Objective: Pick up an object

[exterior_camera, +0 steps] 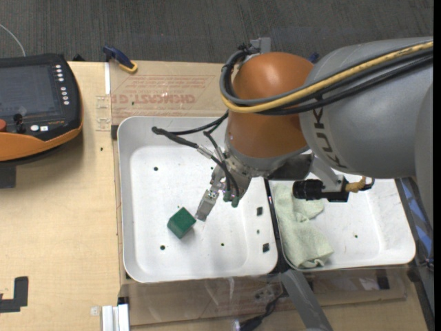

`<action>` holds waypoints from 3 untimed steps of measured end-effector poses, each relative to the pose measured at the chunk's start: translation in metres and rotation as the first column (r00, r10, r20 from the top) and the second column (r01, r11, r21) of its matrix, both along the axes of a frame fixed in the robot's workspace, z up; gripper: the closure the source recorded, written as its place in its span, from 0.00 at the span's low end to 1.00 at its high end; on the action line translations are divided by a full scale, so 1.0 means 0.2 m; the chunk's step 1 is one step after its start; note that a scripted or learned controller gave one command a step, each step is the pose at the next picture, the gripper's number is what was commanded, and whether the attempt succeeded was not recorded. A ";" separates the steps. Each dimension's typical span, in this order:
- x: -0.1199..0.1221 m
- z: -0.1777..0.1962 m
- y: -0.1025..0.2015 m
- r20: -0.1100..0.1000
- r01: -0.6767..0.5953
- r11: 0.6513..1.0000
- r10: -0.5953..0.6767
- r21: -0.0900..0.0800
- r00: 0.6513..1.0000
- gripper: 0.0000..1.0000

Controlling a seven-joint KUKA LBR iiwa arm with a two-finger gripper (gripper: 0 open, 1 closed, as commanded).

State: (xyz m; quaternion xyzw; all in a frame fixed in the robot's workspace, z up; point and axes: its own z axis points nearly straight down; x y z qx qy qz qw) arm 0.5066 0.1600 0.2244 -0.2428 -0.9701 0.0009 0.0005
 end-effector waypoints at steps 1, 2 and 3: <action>0.17 0.04 -0.02 0.002 0.033 0.999 -0.033 0.000 0.999 0.00; 0.24 0.35 0.33 0.003 0.051 0.999 -0.051 0.001 0.999 0.00; 0.25 0.39 0.32 0.005 0.052 0.999 -0.052 0.000 0.999 1.00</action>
